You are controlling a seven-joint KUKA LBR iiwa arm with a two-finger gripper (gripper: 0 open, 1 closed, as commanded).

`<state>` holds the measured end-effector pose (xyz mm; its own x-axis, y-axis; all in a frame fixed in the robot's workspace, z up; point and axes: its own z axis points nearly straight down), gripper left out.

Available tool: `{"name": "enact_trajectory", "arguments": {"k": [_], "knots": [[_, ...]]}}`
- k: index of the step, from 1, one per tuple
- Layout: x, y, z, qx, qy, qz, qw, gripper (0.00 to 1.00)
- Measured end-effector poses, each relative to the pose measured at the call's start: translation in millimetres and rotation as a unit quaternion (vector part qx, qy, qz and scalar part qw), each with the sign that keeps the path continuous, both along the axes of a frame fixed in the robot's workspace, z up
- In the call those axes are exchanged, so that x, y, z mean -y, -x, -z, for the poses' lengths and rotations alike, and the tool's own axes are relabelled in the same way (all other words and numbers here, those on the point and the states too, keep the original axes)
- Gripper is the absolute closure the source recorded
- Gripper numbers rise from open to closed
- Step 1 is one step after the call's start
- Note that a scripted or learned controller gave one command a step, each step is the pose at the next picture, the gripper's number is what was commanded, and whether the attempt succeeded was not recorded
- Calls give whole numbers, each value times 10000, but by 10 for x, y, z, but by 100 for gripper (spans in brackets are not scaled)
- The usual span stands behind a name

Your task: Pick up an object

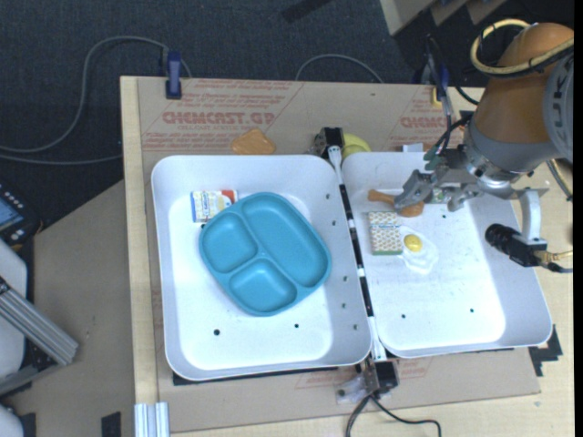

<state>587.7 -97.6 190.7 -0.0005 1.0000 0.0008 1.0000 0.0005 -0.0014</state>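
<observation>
Pincer (421,192) poised low over far-left part of right bin (474,321), just above brown carrot-like piece (397,200); finger spread cannot be told, nothing seen held. Approach step judged in hand. Next: descent and closing needed on piece.

Dark blue-grey carpet floor (228,16) crossed by thin grey cables (91,62). Pale wooden table (146,244) under printed brown cardboard (273,107). Blue clamp (172,74) at far edge.
</observation>
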Motion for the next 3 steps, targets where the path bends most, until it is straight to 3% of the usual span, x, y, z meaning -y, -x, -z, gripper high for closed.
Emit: {"name": "enact_trajectory", "arguments": {"k": [1, 2, 3], "knots": [[36, -421, 1081, 29, -2, -3, 10000, 0], [142, -761, 1073, -101, 3, -30, 9999, 0], [157, -723, 1000, -149, 9, -9, 9999, 100]]}}
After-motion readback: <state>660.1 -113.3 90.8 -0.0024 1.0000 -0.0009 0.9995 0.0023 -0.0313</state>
